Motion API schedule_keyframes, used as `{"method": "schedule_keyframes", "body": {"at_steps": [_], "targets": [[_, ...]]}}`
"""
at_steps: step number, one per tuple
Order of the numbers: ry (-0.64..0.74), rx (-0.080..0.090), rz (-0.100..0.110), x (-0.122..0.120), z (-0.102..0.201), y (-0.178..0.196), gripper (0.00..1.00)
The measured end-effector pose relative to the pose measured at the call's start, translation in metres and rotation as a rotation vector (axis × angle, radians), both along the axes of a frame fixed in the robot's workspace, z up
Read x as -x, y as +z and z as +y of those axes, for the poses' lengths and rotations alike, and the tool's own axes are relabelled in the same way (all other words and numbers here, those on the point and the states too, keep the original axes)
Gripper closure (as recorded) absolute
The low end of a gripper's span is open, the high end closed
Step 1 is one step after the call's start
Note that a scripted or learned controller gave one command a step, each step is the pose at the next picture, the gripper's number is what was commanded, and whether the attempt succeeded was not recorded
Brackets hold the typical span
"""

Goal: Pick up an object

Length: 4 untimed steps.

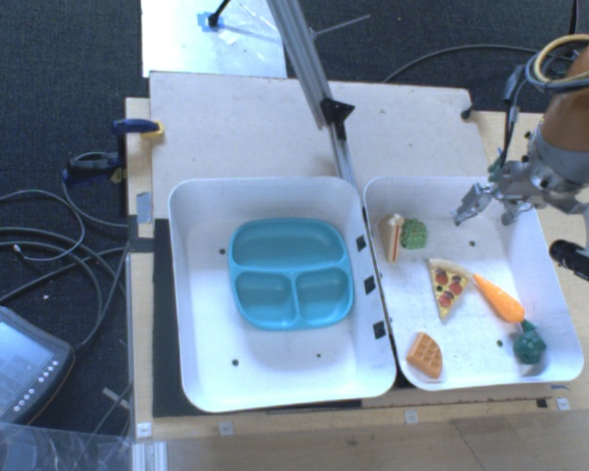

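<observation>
While the claw (pixel 486 204) hangs over the right bin (pixel 550 263) near the surface's far right corner, fingers spread and holding nothing, the carrot (pixel 499 298), pizza slice (pixel 449 287) and waffle (pixel 425 355) lie below it.

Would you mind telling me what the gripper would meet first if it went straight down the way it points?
Most likely the bare floor of the right bin: the gripper hangs over its upper part, right of the broccoli. Depth is hard to judge.

Blue clamp (pixel 137 126) at bench's left edge; tablet-like pendant (pixel 15 361), cables (pixel 39 253) on floor.
</observation>
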State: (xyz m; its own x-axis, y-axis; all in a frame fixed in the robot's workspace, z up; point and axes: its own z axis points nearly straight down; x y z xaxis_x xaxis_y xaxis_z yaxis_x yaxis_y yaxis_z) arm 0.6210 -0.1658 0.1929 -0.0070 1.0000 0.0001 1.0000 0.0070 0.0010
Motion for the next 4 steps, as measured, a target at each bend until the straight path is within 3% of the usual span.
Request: {"method": "schedule_keyframes", "body": {"at_steps": [1,3,4], "targets": [[0.001,0.0,0.0,0.0,0.0,0.0,0.0],[-0.004,0.0,0.003,0.0,0.001,-0.104,0.0],[-0.003,0.001,-0.004,-0.002,0.001,-0.09,1.0]]}}
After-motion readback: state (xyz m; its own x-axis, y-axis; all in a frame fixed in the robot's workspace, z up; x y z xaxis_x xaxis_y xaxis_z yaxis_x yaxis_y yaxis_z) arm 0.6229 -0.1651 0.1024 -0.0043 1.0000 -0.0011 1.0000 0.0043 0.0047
